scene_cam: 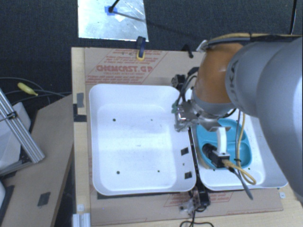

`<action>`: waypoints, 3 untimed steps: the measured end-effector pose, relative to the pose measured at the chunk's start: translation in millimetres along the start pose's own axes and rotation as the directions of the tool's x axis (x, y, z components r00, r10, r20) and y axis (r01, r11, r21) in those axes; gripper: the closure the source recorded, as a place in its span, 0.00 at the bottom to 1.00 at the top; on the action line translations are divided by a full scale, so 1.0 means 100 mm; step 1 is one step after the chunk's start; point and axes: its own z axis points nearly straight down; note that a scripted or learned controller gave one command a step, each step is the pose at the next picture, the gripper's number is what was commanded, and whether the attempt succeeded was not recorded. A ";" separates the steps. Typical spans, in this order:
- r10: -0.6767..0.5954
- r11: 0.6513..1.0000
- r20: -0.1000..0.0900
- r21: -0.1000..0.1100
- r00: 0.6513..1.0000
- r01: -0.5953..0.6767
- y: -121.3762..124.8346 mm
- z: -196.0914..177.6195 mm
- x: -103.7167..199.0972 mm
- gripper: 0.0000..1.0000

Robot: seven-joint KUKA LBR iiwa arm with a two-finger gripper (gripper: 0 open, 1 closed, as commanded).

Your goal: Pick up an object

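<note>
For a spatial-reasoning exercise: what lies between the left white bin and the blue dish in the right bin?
In the camera view: the left white bin's rim, a dark seam, the right bin's rim, then the blue dish; no loose object.

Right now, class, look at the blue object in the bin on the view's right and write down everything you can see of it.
The blue object is bright turquoise, smooth and plastic-looking, with a rounded outline like a shallow dish or lid. It lies flat on the floor of the right bin, nearer the side that meets the other bin. The arm hangs over it and hides its upper part, so its full shape cannot be told.
</note>
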 end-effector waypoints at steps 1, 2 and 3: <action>0.011 1.000 0.002 0.002 1.000 -0.011 -0.65 -0.01 -0.44 1.00; 0.001 1.000 0.000 -0.007 1.000 -0.001 -0.61 -0.38 -0.18 1.00; 0.001 1.000 -0.001 -0.015 1.000 -0.001 -0.60 -1.50 -0.10 1.00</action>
